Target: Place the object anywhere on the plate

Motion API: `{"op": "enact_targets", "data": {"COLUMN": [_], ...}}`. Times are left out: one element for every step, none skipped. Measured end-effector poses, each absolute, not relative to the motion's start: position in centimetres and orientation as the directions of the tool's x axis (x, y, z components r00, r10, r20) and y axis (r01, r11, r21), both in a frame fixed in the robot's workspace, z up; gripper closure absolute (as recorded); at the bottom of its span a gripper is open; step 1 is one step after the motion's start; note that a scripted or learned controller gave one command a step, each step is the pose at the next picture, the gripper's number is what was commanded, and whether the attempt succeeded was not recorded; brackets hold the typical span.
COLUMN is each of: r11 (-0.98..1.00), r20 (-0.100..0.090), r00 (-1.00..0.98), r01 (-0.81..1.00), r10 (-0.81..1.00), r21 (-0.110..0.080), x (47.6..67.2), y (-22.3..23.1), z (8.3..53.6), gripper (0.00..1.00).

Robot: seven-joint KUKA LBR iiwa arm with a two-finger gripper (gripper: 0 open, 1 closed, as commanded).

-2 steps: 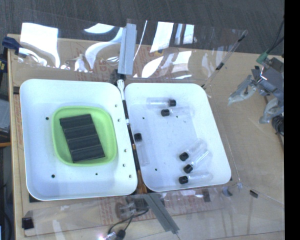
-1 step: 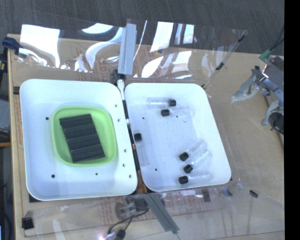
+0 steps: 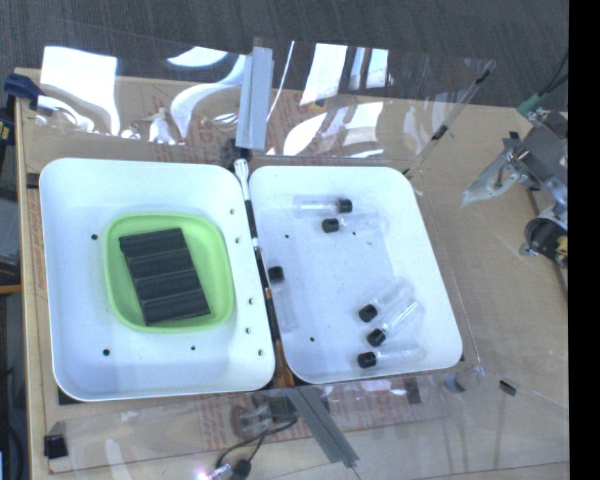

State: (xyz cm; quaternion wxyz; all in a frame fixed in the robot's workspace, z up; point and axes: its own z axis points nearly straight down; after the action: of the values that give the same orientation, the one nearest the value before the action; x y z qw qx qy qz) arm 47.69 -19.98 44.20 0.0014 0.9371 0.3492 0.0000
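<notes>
**Vials in right bin, plate in left**

Left bin (image 3: 70, 358) holds a green plate (image 3: 117, 253) with a dark ribbed block (image 3: 163, 275) lying on it. Right bin (image 3: 435, 308) holds several clear vials with black caps: two near the top (image 3: 325, 206), one by the left wall (image 3: 280, 293), three clustered lower right (image 3: 390, 318). Arm hardware (image 3: 540, 188) sits at the right edge, well apart from both bins; finger state cannot be told.

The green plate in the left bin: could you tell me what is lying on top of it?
A dark ribbed block lies on the green plate, covering its middle. What is under the block is hidden.
</notes>
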Motion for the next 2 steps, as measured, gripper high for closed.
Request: {"op": "enact_targets", "data": {"r11": [-0.821,-0.885], "r20": [0.001,0.002], "r00": [0.821,0.885], "r01": [0.57,0.465], "r10": [0.57,0.465], "r21": [0.004,0.006], "x": [47.72,47.67], "y": [-20.76,-21.12], "z": [44.22,44.21], "gripper": [0.0,0.0]}}
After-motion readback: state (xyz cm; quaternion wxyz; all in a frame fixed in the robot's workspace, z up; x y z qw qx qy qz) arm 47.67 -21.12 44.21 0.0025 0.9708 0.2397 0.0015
